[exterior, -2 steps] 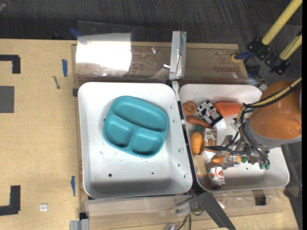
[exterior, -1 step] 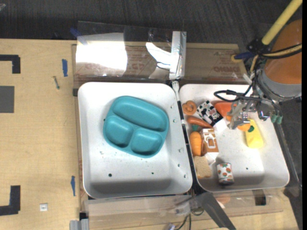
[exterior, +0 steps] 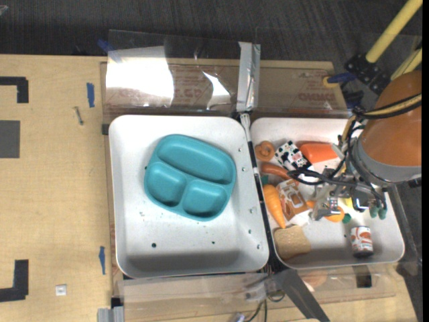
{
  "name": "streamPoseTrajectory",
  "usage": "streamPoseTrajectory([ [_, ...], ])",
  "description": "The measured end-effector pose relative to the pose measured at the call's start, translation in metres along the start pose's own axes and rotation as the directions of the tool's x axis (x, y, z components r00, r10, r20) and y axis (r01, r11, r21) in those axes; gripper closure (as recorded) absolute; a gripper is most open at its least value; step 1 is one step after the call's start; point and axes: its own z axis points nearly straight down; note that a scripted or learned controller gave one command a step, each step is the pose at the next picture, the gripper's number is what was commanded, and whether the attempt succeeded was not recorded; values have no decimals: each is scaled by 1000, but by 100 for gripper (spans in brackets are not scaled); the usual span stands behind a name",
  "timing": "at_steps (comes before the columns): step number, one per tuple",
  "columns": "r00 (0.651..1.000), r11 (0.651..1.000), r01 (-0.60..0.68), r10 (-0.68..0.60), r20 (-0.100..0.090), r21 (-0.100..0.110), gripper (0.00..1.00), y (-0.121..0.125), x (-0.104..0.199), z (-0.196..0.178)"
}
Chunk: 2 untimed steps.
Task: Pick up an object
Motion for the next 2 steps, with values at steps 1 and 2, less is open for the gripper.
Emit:
streamPoseTrajectory([
  [1,993,993,119,-119,5,1,100,-35,-16,109],
  [2,958,958,286,-286,9,3,100,-23,-67,-21],
])
